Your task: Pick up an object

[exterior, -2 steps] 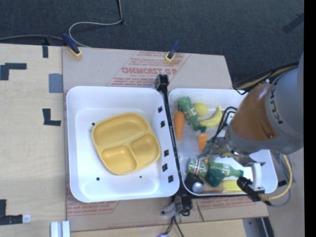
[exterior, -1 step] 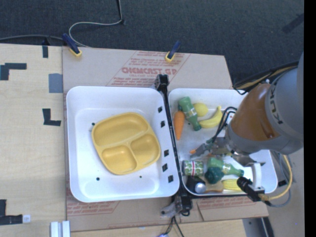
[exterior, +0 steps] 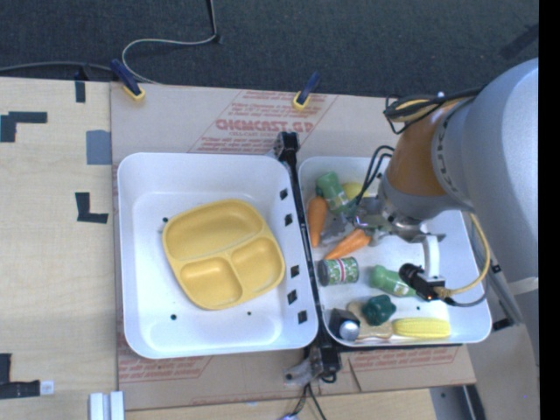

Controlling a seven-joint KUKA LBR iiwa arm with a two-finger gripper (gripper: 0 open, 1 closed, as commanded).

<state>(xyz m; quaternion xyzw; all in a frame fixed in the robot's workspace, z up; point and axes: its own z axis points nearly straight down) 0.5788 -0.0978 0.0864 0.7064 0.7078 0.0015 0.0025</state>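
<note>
From above, the grey arm (exterior: 490,147) with its orange band (exterior: 411,160) comes in from the right and leans down over the right bin (exterior: 472,322). The gripper (exterior: 350,221) is low among the toy food, close to an orange carrot (exterior: 347,244). I cannot tell what its grip is doing, because the wrist hides that part.

The things to pick up all sit in the right bin. A second carrot (exterior: 316,219) lies by the middle wall, with a green bottle (exterior: 330,186) above it. A small jar with a green label (exterior: 339,271) lies on its side below the carrots. A corn cob (exterior: 422,327) rests along the bottom edge, next to a dark green lump (exterior: 379,308). They look dumped in a heap, so the arm has lots to try for.

The left bin (exterior: 140,252) holds a yellow tray (exterior: 223,254) with three parts, lying flat. It looks like a place to put things later.

Both bins sit on brown cardboard (exterior: 254,125) held by yellow clips (exterior: 306,93). The bench (exterior: 52,261) is pale wood with dark tape marks, and the floor (exterior: 350,24) behind is dark carpet with a thin cable (exterior: 166,46) on it
</note>
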